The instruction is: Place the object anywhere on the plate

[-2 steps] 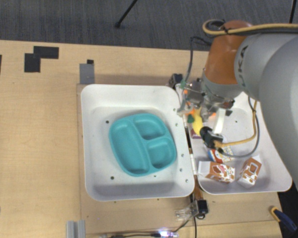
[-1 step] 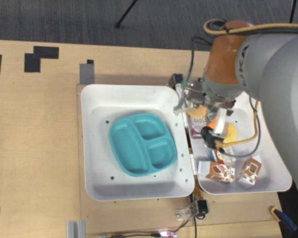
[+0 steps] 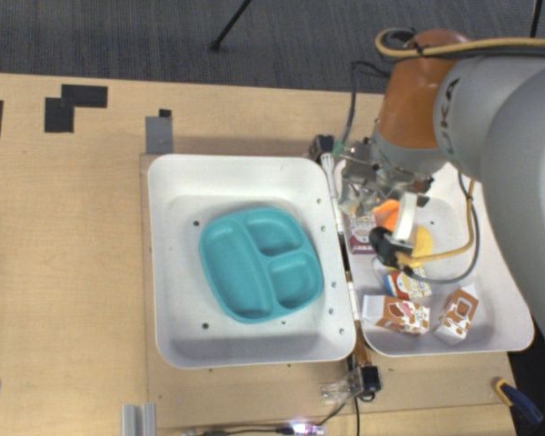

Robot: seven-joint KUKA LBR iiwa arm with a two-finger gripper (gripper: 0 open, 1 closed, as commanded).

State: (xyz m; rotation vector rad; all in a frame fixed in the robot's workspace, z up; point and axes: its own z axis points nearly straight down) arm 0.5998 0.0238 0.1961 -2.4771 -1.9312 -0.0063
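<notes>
Grey metal and an orange band mark the arm (image 3: 454, 89) where it leans in from the right and drops its hand (image 3: 374, 209) into the right bin (image 3: 504, 330), close to that bin's left wall. From where I stand the wrist hardware and cables crowd the spot, so I cannot tell how the hand is set or whether it has anything in it. Just beside it lies a small orange object (image 3: 388, 213), and a little further right a yellow object (image 3: 422, 241), partly covered by a white part of the tool. A yellow cable (image 3: 459, 251) loops across there. Nearer the front of the same bin sit several small brown-and-white packets (image 3: 401, 313), with one more (image 3: 458, 314) off to the right of them. Across the shared wall, the left bin (image 3: 177, 334) carries a teal plate (image 3: 260, 263) with three compartments, lying well apart from the hand with nothing on it. Both bins rest on the pale wooden table (image 3: 64, 271).
</notes>
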